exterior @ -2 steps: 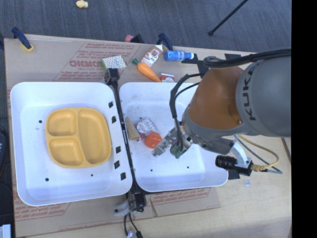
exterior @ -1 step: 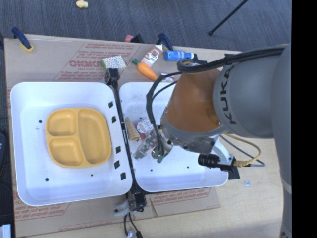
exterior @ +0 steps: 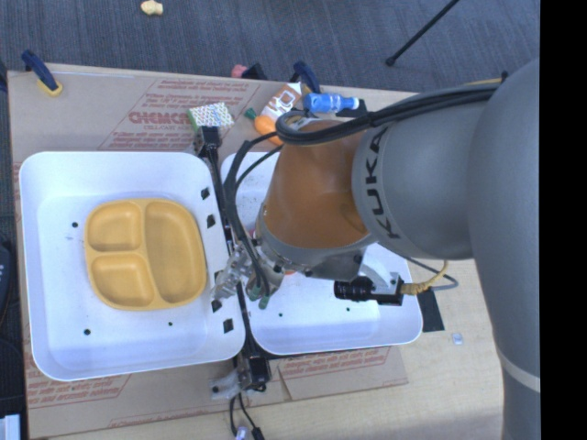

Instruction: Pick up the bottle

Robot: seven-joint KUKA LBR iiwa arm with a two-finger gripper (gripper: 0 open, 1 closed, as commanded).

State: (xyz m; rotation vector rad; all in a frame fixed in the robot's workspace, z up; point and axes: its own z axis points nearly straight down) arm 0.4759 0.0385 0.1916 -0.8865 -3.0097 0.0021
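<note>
Gripper [exterior: 240,284] sits low at the left edge of the right bin [exterior: 321,342], right against the rim it shares with the left bin [exterior: 41,246]. Jaw state: can't tell, my own wrist and cabling cover it, and I see nothing held. The bottle [exterior: 307,104] looks like the orange-and-white thing with a blue cap, lying on its side at the far edge of the right bin. My orange band hides part of it, and I can't tell if it's inside the rim or on the cardboard [exterior: 138,128] just beyond. Either way it's well apart from me, so I judge the pick hasn't begun. To do it well: lift clear of the shared rim first, go to the far edge, and turn the jaws across the bottle's body, not along it. Then open wide and come down on the midsection, away from the cap. Watch the far rim on descent. Left bin holds one yellow divided plate [exterior: 145,253], its three compartments bare. The visible near strip of the right bin's floor is bare white.
</note>
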